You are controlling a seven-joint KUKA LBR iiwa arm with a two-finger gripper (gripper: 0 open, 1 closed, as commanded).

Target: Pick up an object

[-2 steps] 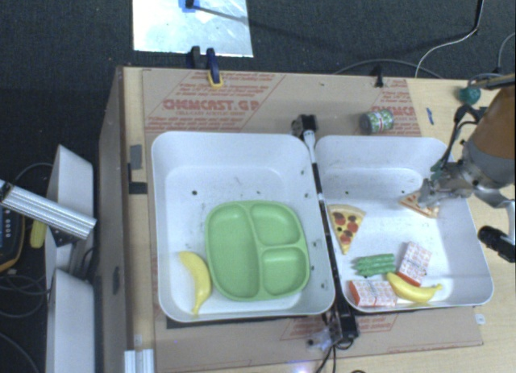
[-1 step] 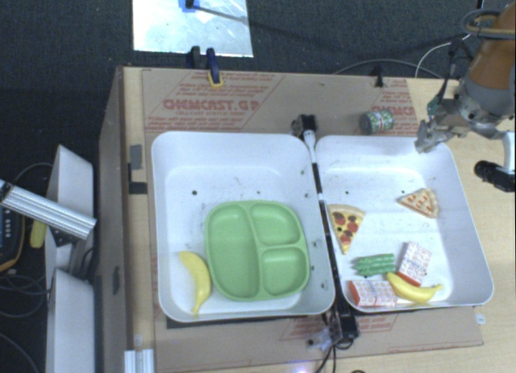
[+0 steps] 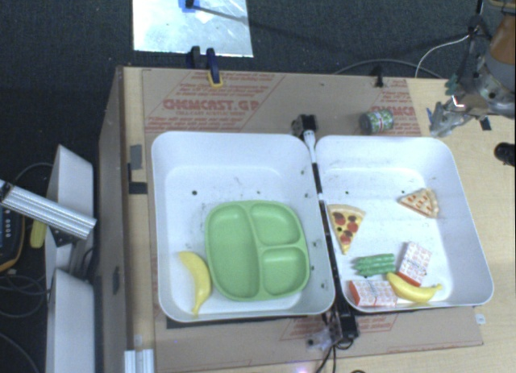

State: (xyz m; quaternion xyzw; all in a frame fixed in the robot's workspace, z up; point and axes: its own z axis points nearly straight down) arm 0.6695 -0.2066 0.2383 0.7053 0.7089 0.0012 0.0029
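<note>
We see the end effector (image 3: 448, 113) at the far right edge of the view, above the desk (image 3: 242, 97) just past the back right corner of the right bin (image 3: 468, 226). It hangs outside both bins, and nothing sits between its tips. It is small and blurred here, so we cannot tell whether it is spread or pressed together.

The right bin holds 6 things. A pizza slice (image 3: 420, 202) lies nearest the end effector, toward the right wall, yet well apart from it. A 2nd pizza slice (image 3: 347, 225) lies beside the divider between the bins. Farther forward we see a green bean pod (image 3: 373, 264), a red-and-white box (image 3: 414, 261) standing tilted beside it, another box (image 3: 371, 292) at the front wall, and a banana (image 3: 413, 288) touching both boxes.

The left bin (image 3: 185, 170) holds a green tray (image 3: 256, 249) with 3 compartments, and a 2nd banana (image 3: 196, 279) lies just beside the tray's left edge, near the front left corner. All of this lies well apart from the end effector, across the whole width of the view.

On the desk behind the right bin, a small can (image 3: 376, 121) lies on its side, near the end effector's left. A blue and yellow clamp (image 3: 210, 65) grips the desk's back edge, and a shiny sheet (image 3: 192, 9) lies on the dark floor beyond it.
</note>
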